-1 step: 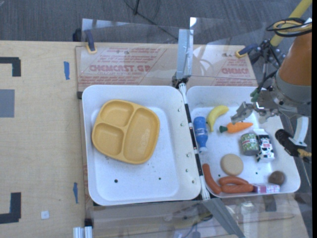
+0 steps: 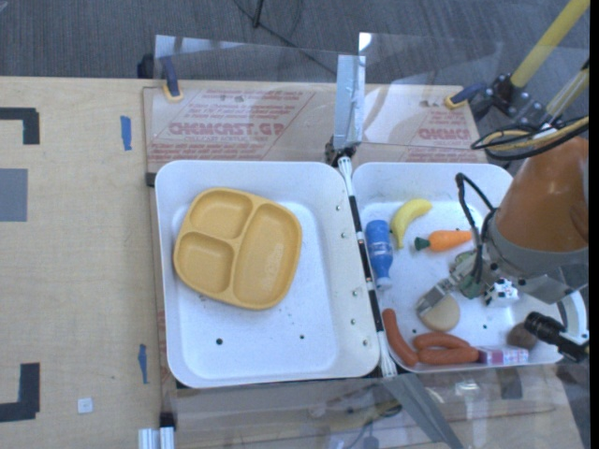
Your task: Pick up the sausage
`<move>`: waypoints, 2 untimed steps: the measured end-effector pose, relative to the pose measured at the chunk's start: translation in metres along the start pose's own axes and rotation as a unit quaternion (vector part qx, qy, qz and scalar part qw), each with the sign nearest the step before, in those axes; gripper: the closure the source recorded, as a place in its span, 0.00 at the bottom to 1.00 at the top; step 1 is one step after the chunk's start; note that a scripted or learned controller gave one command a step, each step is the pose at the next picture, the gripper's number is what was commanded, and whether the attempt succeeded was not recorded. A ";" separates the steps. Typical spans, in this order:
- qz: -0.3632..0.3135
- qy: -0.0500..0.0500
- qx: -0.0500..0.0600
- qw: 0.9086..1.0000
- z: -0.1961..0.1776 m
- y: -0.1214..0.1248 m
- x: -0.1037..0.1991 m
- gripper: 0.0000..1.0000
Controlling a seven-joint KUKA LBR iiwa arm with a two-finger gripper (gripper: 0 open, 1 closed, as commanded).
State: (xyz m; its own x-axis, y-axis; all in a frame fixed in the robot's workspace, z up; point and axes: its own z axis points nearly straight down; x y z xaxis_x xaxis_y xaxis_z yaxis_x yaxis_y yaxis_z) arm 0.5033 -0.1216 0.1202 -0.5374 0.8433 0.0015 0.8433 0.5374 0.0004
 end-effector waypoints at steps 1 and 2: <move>-0.041 -0.005 -0.004 0.999 0.030 -0.011 0.020 0.00; -0.040 -0.005 -0.005 0.999 0.030 -0.011 0.020 0.00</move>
